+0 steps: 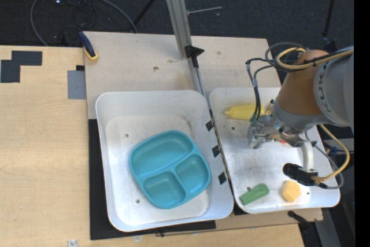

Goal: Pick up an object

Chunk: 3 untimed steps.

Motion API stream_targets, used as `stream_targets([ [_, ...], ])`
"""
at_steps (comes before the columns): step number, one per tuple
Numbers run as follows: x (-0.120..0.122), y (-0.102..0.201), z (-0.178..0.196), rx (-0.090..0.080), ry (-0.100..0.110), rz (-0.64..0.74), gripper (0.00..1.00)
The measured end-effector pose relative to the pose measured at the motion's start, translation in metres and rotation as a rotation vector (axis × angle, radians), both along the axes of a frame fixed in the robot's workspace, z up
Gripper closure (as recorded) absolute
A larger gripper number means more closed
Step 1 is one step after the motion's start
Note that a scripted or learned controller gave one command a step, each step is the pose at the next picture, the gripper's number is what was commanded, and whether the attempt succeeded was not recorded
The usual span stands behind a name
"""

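Note:
My gripper (pixel 258 139) hangs low over the upper middle of the right bin (pixel 272 201), under the grey and orange wrist. Just behind it, a yellow banana-shaped object (pixel 240 112) lies near the bin's back wall, partly hidden by the wrist cables. A green oblong object (pixel 254 194) lies at the bin's front, well in front of the gripper. A small yellow lump (pixel 291 191) sits to the right of the green one. I see nothing between the gripper and the bin floor below it.
The left bin (pixel 115 124) holds a teal divided plate (pixel 169 168). An aluminium post (pixel 178 14) rises behind the ridge where the two bins meet. A blue and yellow tool (pixel 88 46) lies on the bench at the back left.

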State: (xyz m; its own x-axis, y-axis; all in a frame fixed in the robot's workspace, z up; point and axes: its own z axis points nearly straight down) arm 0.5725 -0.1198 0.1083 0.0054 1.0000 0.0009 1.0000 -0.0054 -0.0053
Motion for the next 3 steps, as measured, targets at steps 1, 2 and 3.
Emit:
stream_targets([
  [1,-0.002,0.005,0.044,-0.001,-0.006,0.006,1.00],
  [2,-0.012,0.001,0.097,-0.001,-0.008,0.003,1.00],
  [3,-0.011,0.000,0.136,-0.001,-0.007,0.006,1.00],
])
